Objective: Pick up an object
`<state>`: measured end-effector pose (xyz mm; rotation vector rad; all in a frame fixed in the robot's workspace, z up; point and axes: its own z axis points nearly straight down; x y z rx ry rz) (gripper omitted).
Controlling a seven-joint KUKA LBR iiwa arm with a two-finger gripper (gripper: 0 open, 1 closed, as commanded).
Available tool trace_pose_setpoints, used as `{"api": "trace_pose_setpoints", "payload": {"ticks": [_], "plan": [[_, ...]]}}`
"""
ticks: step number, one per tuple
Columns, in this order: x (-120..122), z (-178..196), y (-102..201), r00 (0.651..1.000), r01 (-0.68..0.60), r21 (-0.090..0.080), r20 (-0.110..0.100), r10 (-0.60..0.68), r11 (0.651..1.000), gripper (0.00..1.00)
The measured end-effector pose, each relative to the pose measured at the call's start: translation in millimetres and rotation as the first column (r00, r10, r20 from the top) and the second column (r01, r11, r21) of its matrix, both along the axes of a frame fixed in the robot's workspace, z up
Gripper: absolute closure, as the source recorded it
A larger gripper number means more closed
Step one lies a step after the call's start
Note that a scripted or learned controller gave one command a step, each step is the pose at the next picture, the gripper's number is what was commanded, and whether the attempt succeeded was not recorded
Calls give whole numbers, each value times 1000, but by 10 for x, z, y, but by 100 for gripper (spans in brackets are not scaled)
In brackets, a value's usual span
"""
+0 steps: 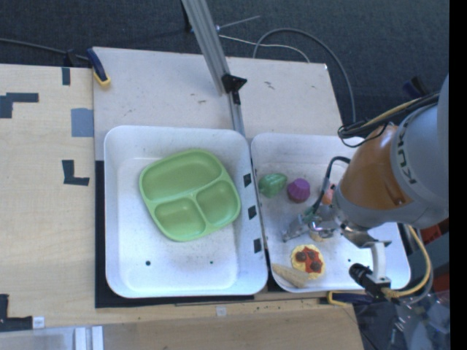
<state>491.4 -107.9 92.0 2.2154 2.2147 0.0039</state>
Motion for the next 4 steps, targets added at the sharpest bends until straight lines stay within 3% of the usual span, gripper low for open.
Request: {"api": "trace_pose_setpoints", "payload": {"ticks": [1,4], "plan": [[-2,99,7,1000,-1,2,-2,1,1000,100],[-27,1394,-50,1000,-2,4,-5,2,1000,100]]}}
